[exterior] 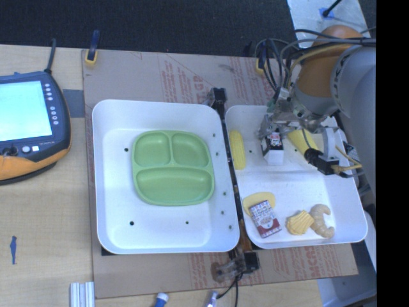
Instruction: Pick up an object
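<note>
Arm down in the right bin's far end.
The gripper (274, 147) sits low by the far edge; can't tell its grip. A corn cob (237, 149) lies along the left wall.

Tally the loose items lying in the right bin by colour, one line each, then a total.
Yellow: 4, the corn cob, the banana, the flat yellow piece and the ridged yellow piece
Red: 1, the small carton
Tan: 1, the croissant
Total: 6
</note>
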Controlling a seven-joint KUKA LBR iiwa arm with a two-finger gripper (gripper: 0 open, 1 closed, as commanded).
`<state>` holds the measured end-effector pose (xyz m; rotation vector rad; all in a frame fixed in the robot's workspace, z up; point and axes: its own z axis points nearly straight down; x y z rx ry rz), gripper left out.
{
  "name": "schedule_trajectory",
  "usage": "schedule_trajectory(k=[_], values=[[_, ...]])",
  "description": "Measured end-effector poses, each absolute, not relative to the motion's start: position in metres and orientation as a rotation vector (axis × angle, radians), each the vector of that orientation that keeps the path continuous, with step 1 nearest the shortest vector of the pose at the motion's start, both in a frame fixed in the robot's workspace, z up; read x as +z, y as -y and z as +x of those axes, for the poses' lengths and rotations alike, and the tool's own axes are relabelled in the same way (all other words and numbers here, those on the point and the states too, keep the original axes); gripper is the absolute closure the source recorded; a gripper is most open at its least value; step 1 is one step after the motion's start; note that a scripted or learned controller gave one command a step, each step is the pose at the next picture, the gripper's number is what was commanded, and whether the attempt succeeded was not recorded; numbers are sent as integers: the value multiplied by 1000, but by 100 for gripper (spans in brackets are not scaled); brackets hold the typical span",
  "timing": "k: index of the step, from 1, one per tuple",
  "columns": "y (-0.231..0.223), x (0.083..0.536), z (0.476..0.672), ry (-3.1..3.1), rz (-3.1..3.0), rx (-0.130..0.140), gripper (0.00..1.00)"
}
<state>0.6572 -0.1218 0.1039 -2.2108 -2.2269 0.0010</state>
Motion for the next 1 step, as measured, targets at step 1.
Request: schedule_trajectory(k=[1], values=[[52,193,577,2229,-2213,2,100]])
